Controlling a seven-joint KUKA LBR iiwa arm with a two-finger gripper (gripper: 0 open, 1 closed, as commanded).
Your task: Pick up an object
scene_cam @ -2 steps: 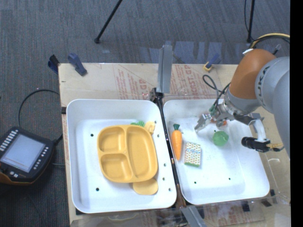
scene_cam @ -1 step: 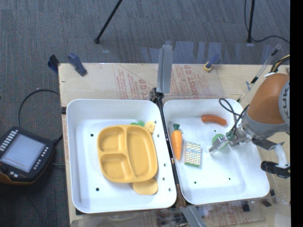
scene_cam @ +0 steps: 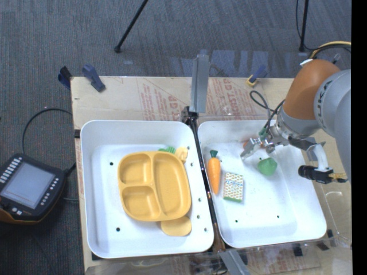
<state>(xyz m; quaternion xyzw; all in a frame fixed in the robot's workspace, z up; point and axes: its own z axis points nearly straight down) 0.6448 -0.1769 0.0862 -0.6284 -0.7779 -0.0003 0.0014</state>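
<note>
Right bin (scene_cam: 287,225) — patterned packet (scene_cam: 233,187) and toy carrot (scene_cam: 214,173) lie loose on its floor. Beyond them the pincer (scene_cam: 256,148) hangs just beside a green object (scene_cam: 266,166); grip state cannot be told. Pick-up judged not yet done — nothing seen lifted.

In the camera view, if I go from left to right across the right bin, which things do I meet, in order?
Carrot → small patterned box → gripper → green object. All four are in the right bin.
</note>
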